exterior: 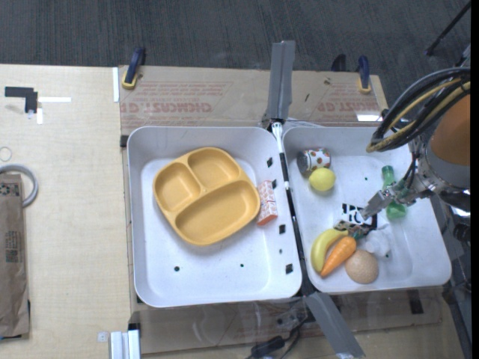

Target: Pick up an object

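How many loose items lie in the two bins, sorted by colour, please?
Yellow: 3 (divided plate, ball, banana)
Orange: 2 (carrot, small packet)
Tan: 1 (egg-shaped object)
Green: 1 (bottle)
Mixed colours: 2 (patterned cup, black-and-white toy)
Total: 9

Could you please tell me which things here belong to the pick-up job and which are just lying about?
In play: gripper, black-and-white toy, carrot, banana, egg, yellow ball, right bin.

Lying about: yellow divided plate, left bin, blue clamps.
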Robot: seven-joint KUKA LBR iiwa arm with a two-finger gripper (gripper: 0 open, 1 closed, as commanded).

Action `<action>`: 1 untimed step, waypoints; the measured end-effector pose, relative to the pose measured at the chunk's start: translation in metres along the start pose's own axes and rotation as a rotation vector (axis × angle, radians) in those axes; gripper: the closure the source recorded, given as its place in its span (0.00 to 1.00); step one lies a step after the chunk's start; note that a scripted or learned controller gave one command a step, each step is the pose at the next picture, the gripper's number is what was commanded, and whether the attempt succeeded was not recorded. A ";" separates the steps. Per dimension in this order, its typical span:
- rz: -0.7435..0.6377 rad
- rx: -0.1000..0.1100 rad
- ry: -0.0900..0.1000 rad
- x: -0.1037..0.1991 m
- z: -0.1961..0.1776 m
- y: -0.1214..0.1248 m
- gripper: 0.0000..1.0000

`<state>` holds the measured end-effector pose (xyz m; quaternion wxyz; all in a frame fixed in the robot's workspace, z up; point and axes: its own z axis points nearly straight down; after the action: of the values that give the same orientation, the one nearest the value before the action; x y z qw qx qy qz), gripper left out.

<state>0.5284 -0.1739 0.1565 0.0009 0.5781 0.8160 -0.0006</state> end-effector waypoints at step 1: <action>-0.301 -0.018 -0.008 -0.064 0.052 0.047 0.00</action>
<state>0.5938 -0.2188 0.1045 0.0091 0.4491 0.8934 0.0042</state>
